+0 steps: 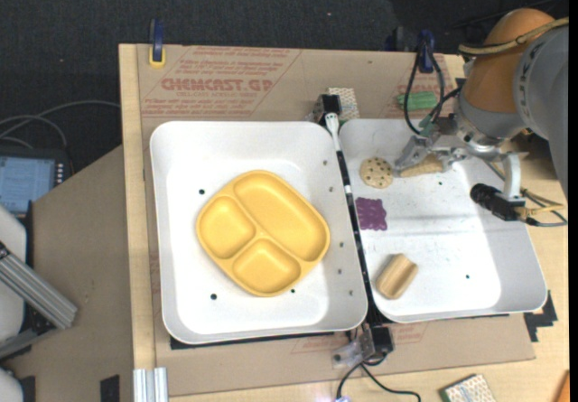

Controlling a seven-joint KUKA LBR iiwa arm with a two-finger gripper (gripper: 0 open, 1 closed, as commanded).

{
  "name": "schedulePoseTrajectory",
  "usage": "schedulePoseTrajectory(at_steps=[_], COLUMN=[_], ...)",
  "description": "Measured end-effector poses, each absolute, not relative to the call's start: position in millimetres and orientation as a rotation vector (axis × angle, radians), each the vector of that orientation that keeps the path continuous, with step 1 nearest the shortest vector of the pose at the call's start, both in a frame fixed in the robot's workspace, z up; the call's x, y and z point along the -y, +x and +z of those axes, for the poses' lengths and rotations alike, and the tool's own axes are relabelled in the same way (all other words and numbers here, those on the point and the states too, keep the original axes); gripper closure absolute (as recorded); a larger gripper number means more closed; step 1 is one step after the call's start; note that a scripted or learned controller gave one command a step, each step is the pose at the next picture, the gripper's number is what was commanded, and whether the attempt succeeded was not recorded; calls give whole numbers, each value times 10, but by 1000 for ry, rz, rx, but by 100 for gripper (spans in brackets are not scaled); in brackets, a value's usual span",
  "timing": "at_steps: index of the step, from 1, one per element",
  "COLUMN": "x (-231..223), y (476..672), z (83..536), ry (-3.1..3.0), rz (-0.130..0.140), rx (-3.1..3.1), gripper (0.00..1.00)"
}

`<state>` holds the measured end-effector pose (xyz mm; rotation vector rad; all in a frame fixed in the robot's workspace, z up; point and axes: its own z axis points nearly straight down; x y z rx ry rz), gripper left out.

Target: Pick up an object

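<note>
Below, my pincer [406, 156] hung low over the far end of the right bin [506, 296], just beside the cookie [377, 172]; I could not tell how wide it stood, and nothing showed in its hold. Nearer than the cookie lay a purple scrap [370, 212], and nearer again a tan block [396, 275]. I judged the cookie light, stiff and brittle, best pinched gently across its rim. The yellow tray [262, 231] sat in the left bin [181, 210].

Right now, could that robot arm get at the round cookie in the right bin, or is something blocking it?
Probably yes. The gripper is just beside the cookie, near the right bin's back wall. The purple piece and tan block lie closer to the front, out of the way. The bin wall at the cookie's left might cramp it.
</note>
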<state>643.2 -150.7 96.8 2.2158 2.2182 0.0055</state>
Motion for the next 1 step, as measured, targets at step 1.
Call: schedulePoseTrajectory(at_steps=[1], x=[952], y=[5752], z=[1835], ry=[2220], rz=[2], rx=[-2227], gripper=[100])
